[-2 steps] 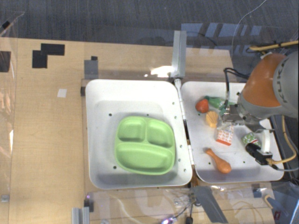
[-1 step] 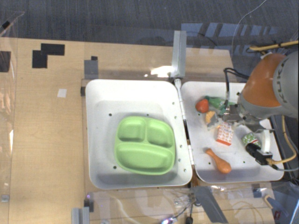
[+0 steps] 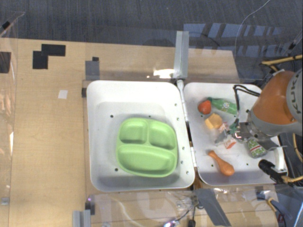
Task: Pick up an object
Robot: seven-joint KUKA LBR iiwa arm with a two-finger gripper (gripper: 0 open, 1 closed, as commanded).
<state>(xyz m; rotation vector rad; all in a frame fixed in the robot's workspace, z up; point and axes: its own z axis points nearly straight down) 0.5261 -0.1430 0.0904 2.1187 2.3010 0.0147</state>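
Camera view: we see the gripper (image 3: 235,135) low in the right bin (image 3: 203,171). We cannot tell its state. The orange drumstick-shaped toy (image 3: 221,162) lies just below-left, long axis slanting down-right.

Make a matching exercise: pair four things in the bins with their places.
Things:
1. green divided plate
2. red tomato
3. orange drumstick-shaped toy
4. tool

Places:
A. near front of the right bin
B. far part of the right bin
C. middle of the left bin
D. middle of the right bin, over small items

Pairs: 1-C, 2-B, 3-A, 4-D
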